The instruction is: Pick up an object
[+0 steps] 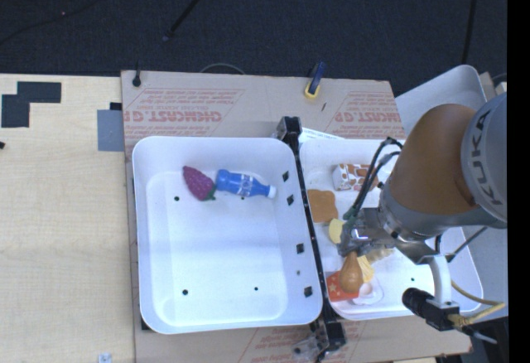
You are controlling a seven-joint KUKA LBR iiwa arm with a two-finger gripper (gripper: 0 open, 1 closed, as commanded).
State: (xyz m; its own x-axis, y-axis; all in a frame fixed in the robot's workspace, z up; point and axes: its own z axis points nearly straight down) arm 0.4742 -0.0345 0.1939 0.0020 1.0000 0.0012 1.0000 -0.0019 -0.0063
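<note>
The likeliest target is the tan, pear-shaped object (351,273) in the right bin (469,287), near that bin's front left corner, with its narrow end toward the back of the bin and its rounder end toward the front, so its long axis runs roughly front to back. It lies directly under the gripper (361,247), or just in front of it; the wrist hangs over its narrow end, and from this slant it is not possible to say whether the tool touches it or has hold of it, nor how wide the pincer stands, since the wrist and cabling hide that part. A short straight descent looks like all the coming move needs, provided the closing direction crosses the object's narrow width. Pressed against its front side is a red-orange piece (338,287) on something pale, which could be caught in the same closure. Just behind the gripper lies a small yellow item (334,230), then a flat brown square (322,205), and further back a white-and-orange package (349,176); these crowd the left half of the bin beside the dividing wall. The left bin (157,270) holds a blue bottle (243,185) lying on its side with a purple berry-like object (197,182) touching its end, both well apart from the arm (439,166) and no hindrance.
</note>
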